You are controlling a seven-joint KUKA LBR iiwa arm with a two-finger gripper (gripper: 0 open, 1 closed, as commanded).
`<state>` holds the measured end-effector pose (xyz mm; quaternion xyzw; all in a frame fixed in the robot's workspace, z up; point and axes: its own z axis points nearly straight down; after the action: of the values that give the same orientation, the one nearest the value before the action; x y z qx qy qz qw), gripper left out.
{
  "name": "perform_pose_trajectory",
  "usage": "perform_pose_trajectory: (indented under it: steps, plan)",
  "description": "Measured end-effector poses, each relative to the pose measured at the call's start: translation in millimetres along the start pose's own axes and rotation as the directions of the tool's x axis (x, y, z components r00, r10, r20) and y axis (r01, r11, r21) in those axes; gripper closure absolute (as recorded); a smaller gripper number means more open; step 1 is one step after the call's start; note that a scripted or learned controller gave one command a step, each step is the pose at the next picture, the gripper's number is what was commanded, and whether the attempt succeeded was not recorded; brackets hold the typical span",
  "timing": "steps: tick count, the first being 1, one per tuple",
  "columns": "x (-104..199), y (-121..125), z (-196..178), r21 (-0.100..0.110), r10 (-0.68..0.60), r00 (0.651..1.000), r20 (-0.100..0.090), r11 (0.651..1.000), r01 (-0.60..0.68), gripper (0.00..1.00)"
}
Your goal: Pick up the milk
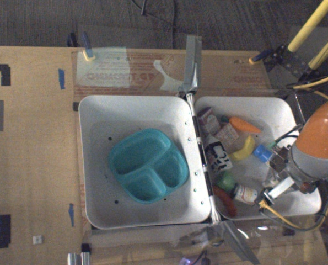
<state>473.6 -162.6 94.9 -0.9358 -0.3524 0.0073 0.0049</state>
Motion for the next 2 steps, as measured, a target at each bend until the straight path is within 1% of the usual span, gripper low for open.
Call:
perform_pose_trajectory:
  steps: [1, 2]
  plan:
    - [28.0, -22.6, 7.2, -0.022, 0.070, 0.997, -0.011, 0.997, -0.070, 1.00]
    - [48.9, 2.1, 7.6, -0.007, 0.496, 0.868, -0.014, 0.868, -0.496, 1.00]
